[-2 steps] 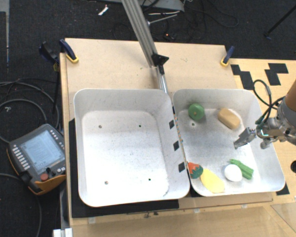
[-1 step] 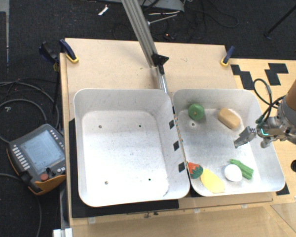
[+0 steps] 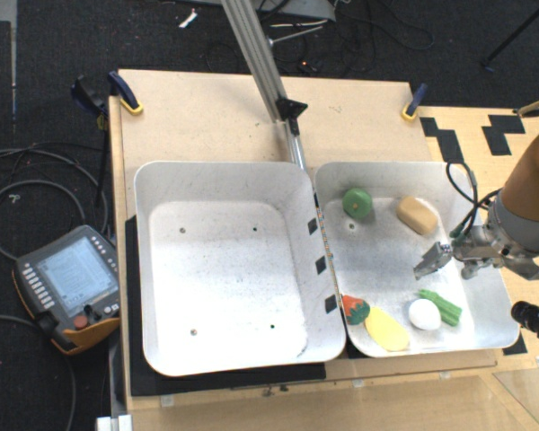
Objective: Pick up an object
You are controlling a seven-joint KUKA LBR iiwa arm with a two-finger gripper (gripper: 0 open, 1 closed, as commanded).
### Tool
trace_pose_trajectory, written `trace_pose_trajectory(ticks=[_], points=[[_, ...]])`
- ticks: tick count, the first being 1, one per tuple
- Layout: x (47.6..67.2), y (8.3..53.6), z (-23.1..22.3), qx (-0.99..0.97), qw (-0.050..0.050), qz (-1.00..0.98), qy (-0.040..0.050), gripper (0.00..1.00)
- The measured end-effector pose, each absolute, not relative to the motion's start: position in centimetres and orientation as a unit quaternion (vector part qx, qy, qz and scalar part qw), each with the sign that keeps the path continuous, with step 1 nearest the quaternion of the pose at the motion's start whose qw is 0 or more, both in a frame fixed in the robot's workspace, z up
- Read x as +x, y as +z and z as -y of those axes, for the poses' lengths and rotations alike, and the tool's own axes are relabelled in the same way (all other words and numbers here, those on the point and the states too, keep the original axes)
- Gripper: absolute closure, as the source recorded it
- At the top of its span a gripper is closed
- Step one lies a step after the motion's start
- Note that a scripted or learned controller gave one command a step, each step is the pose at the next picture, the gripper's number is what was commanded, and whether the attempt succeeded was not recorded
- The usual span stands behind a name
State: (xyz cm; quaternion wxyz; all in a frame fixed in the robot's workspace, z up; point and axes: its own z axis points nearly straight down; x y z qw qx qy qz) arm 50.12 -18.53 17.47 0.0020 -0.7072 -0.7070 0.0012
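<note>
Front of right bin: a yellow piece [image 3: 387, 329], a white egg-shaped object [image 3: 423, 314] and a green leafy piece [image 3: 443, 305] lie bunched together along the near wall, touching or nearly so; a small red-and-green item [image 3: 355, 310] sits just beside them against the divider, probably where loose things slide to rest

Gripper: the gripper [image 3: 434, 260] hangs over the middle of the right bin [image 3: 377, 241], above and just behind the white object and the green piece; nothing shows between its fingers, and I cannot tell from this angle whether they are spread or closed

Arm: it reaches in from the right, wrist low, which suggests a descent toward the front cluster rather than the back

Back of right bin: a green round object [image 3: 358, 203] and a tan block [image 3: 417, 214] lie near each other, well apart from the front group, each standing free and so easier to take cleanly

Left bin: the left bin [image 3: 162, 241] sits touching the right one

Task state: no object is lifted yet; the crowding at the front could spoil a grasp
</note>
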Motion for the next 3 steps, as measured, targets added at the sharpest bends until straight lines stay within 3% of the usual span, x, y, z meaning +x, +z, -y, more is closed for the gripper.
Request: trace_pose_trajectory(ticks=[1,2,3], points=[[50.2,11.3,17.8,-0.707,0.003,0.707,0.0014,0.00],[50.2,9.5,17.7,-0.707,0.001,0.707,0.0002,0.00],[50.3,10.6,17.7,-0.707,-0.001,0.707,-0.0009,1.00]])
